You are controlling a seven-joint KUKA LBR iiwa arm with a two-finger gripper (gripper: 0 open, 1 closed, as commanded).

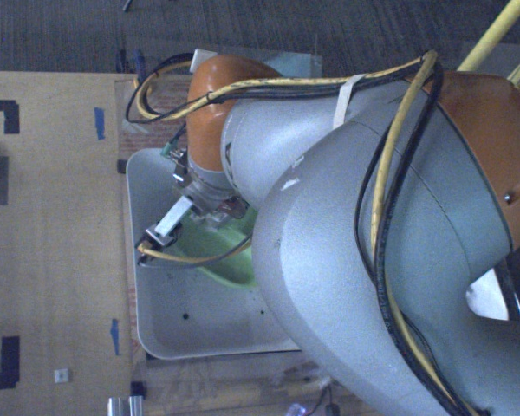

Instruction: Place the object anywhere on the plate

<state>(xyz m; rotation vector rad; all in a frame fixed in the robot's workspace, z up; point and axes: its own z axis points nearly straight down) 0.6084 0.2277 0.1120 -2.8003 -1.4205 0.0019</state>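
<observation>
Claw [210, 204] low over green plate [230, 263] in white bin [156, 319]; grip state unclear, object unseen.

One fixed cam above the table [52, 232], looking down at a slant. The arm [373, 232] comes in from the right and sits v. close to the lens, so its grey body takes up most of the right half and blocks much of the white bin [156, 319] beneath. The bin's left wall and lower corner show near centre. Bare tan table surface runs along the left side; dark carpeted floor [329, 16] lies across the top edge, i.e. the far side
</observation>
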